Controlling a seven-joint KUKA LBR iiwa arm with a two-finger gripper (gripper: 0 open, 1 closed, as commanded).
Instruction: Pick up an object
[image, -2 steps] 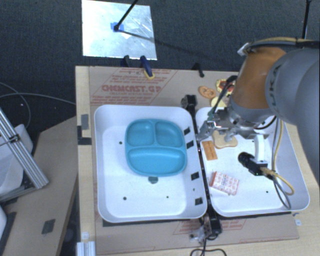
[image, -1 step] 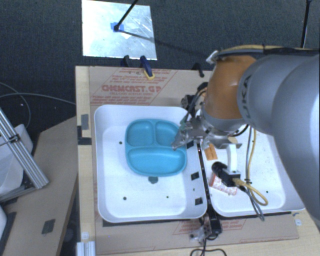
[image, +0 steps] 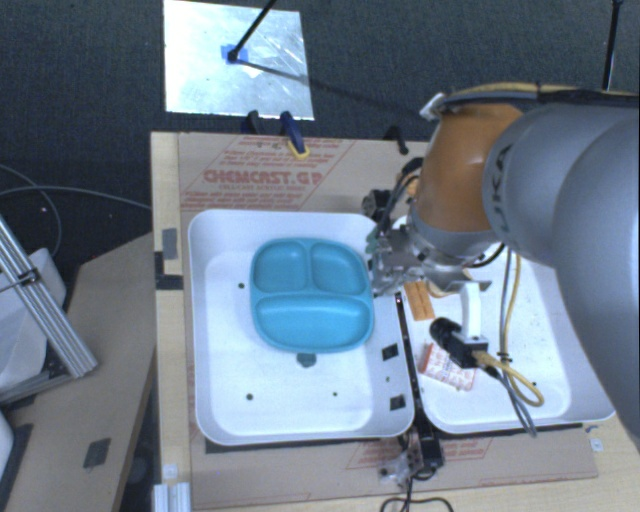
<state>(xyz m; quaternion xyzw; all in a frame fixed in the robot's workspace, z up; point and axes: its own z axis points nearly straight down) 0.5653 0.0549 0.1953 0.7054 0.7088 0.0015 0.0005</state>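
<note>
Packet (image: 447, 364), red and white and crumpled, lies on the floor of the right bin (image: 555, 375), near that bin's left wall and towards its near edge. It sits nearer to the camera than the claw (image: 388, 262), well clear of it and not touched by it.

In the left bin (image: 290, 410) a blue divided plate (image: 310, 295) with three compartments rests flat, set towards the bin's far right part. A small dark teal bit (image: 305, 359) sits right at the plate's near rim; what it is cannot be made out.

A slim orange-brown piece (image: 418, 300) lies in the right bin just beside its left wall, farther back than the packet and almost under the wrist.

The claw hangs over the strip where the two bins meet, just beside the plate's right rim and low over it. Whether it is open or closed cannot be told, and nothing can be seen in its grip. The grey arm (image: 570, 180) with its orange band covers the far part of the right bin.

Both bins stand on a cardboard sheet (image: 270, 175) with red print, laid on the desk (image: 168, 400). A blue and yellow clamp (image: 293, 135) grips the cardboard's far edge, and a shiny foil-like sheet (image: 235, 60) lies beyond it.
</note>
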